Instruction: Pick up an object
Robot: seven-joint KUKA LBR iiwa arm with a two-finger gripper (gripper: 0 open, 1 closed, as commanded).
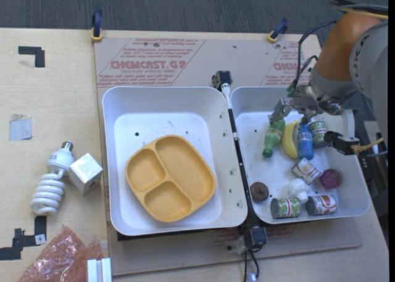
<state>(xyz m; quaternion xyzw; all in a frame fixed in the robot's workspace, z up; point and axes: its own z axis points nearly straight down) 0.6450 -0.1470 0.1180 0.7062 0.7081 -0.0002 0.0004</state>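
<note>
Bench carries two white bins side by side on a printed board; right bin (355, 203) holds the clutter, so the pick target is in there; nothing is between the fingers, so no grasp yet. Gripper (295, 107) hovers over the far edge of the right bin, fingers apart, just above the green bottle (271, 139); that bottle looks like the likeliest target, lying tilted beside the banana (289, 141) and blue bottle (305, 141), all three touching or nearly so. Nearer side of that bin: small carton (307, 169), purple ball (330, 179), brown ball (259, 192), two cans (285, 207) (321, 204). Left bin (117, 151) holds a yellow divided plate (170, 178). Bulb (51, 180), white cube (86, 173) and red mesh bag (58, 256) sit on the bench left of the bins, well apart from the action. Step in hand: approach, pre-grasp. Next move needs a descent centred on one item, fingers astride it; risk is the packed neighbours getting nudged or pinched along with it.
</note>
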